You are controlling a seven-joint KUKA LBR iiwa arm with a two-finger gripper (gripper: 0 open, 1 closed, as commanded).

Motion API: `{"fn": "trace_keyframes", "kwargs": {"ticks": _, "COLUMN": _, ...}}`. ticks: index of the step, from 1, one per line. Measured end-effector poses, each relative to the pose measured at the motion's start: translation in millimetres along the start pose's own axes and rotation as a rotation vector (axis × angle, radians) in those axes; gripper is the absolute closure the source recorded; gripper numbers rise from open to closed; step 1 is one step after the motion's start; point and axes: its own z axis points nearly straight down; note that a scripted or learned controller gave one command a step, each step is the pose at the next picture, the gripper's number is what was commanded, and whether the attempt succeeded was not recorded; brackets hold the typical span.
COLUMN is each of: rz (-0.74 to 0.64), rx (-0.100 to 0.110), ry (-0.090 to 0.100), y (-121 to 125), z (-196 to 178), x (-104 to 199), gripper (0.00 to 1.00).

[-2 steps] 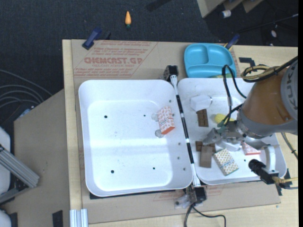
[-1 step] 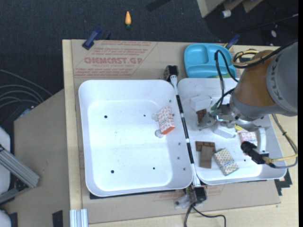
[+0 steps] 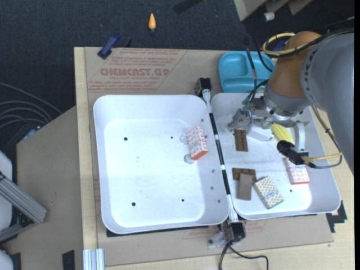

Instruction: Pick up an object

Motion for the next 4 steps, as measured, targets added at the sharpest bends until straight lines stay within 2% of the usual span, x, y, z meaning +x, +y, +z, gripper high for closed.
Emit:
{"fn": "trace_keyframes", "kwargs": {"ticks": 1, "rz": 0.000, "rx": -0.008, "ry": -0.004, "y": 3, "z": -14, "x": -2, "gripper": 1.00}}
{"fn": "trace_keyframes", "kwargs": {"ticks": 2, "rz": 0.000, "rx": -0.007, "ry": -0.004, "y": 3, "z": -14, "x": -2, "gripper": 0.00}}
{"fn": "trace_keyframes", "kwargs": {"ticks": 3, "rz": -0.001, "rx": -0.007, "ry": 0.000, "y": -26, "z": -1, "x": -10, "gripper": 0.00}}
{"fn": "trace_keyframes", "kwargs": {"ticks": 4, "rz": 0.000, "rx": -0.016, "ry": -0.008, "y": -23, "z": -15, "x": -13, "gripper": 1.00}}
